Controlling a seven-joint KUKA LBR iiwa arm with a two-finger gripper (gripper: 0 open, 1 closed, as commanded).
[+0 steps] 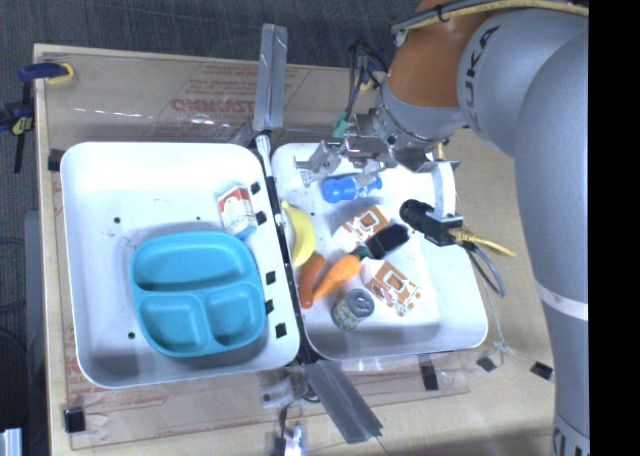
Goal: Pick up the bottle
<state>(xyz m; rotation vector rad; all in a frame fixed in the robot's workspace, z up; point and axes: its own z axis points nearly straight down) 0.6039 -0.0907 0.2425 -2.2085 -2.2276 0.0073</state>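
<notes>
The blue bottle lies on its side at the back of the right bin, and the hand sits right over it, touching or nearly so. I cannot tell how the hand is set. The left bin holds 1 blue tray and 1 small carton.

The blue three-compartment plastic tray lies in the left white bin; a small red-and-white carton sits at its upper right. In the right white bin, the blue plastic bottle lies at the top, the orange carrot lower left.
</notes>
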